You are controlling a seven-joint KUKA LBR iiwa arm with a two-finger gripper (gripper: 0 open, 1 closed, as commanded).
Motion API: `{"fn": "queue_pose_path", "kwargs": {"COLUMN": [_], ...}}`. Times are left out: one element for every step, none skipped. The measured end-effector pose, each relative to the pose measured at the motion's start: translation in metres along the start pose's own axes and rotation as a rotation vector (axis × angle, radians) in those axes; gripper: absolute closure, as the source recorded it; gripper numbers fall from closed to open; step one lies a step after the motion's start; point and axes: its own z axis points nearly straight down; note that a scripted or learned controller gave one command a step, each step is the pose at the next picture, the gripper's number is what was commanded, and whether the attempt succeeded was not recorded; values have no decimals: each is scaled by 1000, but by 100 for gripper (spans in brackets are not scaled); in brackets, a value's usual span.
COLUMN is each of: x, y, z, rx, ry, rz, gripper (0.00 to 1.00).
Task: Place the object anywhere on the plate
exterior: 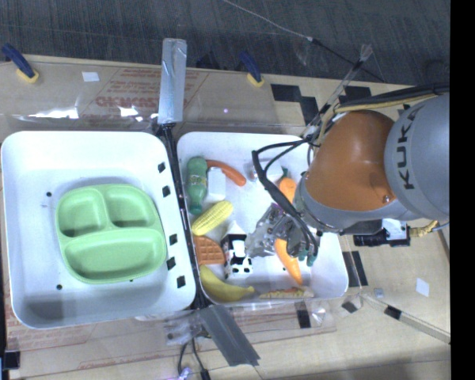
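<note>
A light green plate with three compartments lies in the left bin. The right bin holds several toy foods: a green bottle-like piece, an orange carrot, a yellow corn cob, a brown waffle, a yellow banana, a black-and-white cow and an orange piece. My gripper reaches down into the right bin, just right of the cow and beside the orange piece. The arm's orange band hides the bin's right part.
A grey metal divider stands between the bins at the back. Blue clamps sit at the bench's rear edge. Cables loop over the right bin beside the wrist.
</note>
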Motion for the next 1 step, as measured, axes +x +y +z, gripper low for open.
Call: {"fn": "queue_pose_path", "kwargs": {"x": [0], "y": [0], "z": [0], "rx": [0], "ry": [0], "rz": [0], "gripper": [0]}}
